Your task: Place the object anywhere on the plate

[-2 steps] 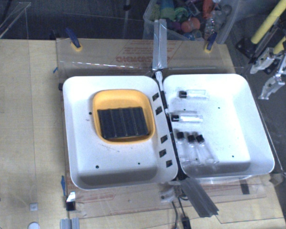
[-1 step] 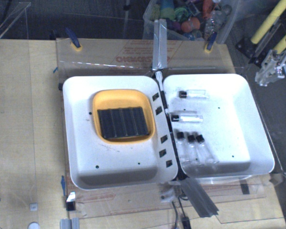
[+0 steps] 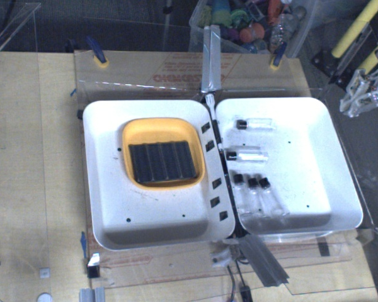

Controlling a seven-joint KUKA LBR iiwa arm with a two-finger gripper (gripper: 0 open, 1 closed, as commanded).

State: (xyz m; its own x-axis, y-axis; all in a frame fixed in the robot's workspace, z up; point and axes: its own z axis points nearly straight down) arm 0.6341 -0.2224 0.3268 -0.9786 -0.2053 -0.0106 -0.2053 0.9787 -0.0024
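Nearest the camera, three clear vials with black caps (image 3: 259, 192) lie clustered near the front left corner of the right bin (image 3: 315, 168), close to the divider. Farther back, a fourth capped vial (image 3: 246, 155) lies on its side, and beyond it a fifth (image 3: 254, 124) rests toward the bin's rear. In the left bin (image 3: 107, 187), a yellow plate (image 3: 162, 133) carries a dark ribbed slab (image 3: 162, 162) (nothing else rests on it). At the far right edge, the gripper (image 3: 360, 96) hangs outside the bins; whether it is released or clenched, the view does not tell.
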